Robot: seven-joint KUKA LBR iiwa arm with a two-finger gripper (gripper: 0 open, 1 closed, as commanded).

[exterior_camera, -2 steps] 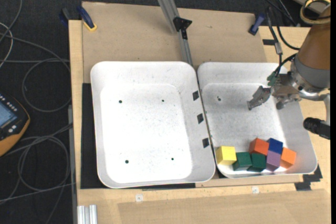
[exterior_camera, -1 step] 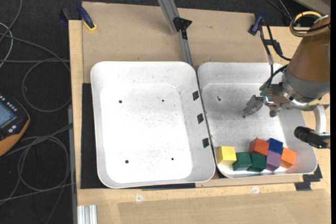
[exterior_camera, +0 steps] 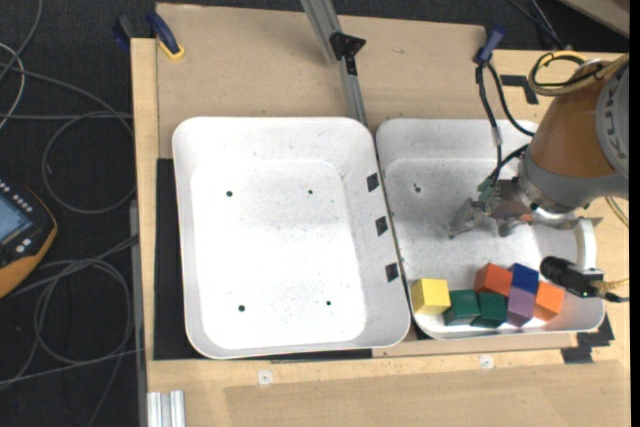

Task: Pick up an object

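- Blocks [exterior_camera: 490, 297] clustered along right bin [exterior_camera: 440, 165] near edge, toward bench's near right corner.
- Likely light, rigid, smooth-faced; yellow block [exterior_camera: 432, 294] at cluster's end offers freest opposite faces.
- Gripper [exterior_camera: 478, 217] hovers above bin; fingers apart, nothing between them.

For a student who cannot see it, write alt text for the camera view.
A grey and orange robot arm reaches from the right, its end effector above the middle of the right white bin. Colored blocks in yellow, green, orange, blue and purple cluster along that bin's near edge. The left white bin sits beside it.
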